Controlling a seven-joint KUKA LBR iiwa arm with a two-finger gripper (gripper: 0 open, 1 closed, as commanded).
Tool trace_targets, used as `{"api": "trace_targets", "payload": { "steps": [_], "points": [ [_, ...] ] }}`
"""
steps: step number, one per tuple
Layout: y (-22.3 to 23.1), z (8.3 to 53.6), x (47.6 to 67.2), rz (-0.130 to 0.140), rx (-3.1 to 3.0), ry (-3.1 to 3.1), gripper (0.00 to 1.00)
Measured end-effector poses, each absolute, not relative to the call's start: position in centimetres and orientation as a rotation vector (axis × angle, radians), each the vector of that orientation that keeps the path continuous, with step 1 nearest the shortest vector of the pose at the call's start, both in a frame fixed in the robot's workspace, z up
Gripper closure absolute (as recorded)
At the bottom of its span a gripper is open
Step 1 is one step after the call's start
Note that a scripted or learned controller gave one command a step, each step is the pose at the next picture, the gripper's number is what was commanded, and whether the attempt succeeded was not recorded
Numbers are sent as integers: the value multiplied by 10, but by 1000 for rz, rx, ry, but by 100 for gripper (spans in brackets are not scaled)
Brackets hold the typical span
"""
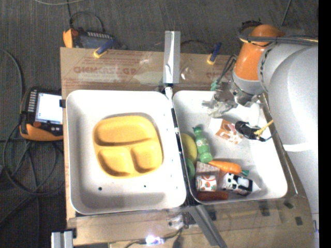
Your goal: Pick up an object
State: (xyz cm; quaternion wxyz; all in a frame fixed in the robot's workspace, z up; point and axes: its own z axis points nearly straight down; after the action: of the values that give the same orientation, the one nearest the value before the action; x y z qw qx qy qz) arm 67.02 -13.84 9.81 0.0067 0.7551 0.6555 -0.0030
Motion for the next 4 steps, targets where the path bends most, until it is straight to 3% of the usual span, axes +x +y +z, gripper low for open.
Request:
{"api": "trace_targets", "payload": {
  "steps": [1,2,3,4],
  "points": [
    [-139,98,670,-11,2362,2050,0],
    [-165,116,620,-9,2388,2042,0],
    [-163,123,620,-6,2392,2048,100],
    [-162,123,620,-6,2392,2048,0]
  ]
}}
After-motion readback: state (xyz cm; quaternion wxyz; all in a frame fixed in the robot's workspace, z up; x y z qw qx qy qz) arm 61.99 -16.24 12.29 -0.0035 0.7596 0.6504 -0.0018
